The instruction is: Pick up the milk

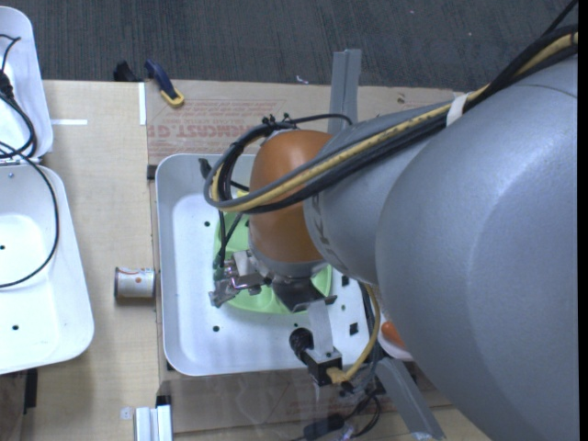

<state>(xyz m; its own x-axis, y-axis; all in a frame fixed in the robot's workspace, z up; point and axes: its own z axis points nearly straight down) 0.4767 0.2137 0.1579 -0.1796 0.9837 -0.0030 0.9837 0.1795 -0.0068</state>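
Observation:
My grey arm with its orange band (285, 200) reaches far into the right-hand white bin (184, 237) and hides most of its floor. The gripper (230, 288) sits low in the bin's middle, right over a light green object (246, 301) that peeks out to the left of and below the wrist. I cannot tell whether anything is in the gripper, because the wrist covers it from above. A small orange-red thing (390, 335) shows under the arm at the bin's right side.
The left bin (55, 329) has a black cable (41, 200) looping over it. A short metal cylinder with an orange end (135, 283) lies on the bench between the bins. A blue and yellow clamp (163, 83) rests at the back.

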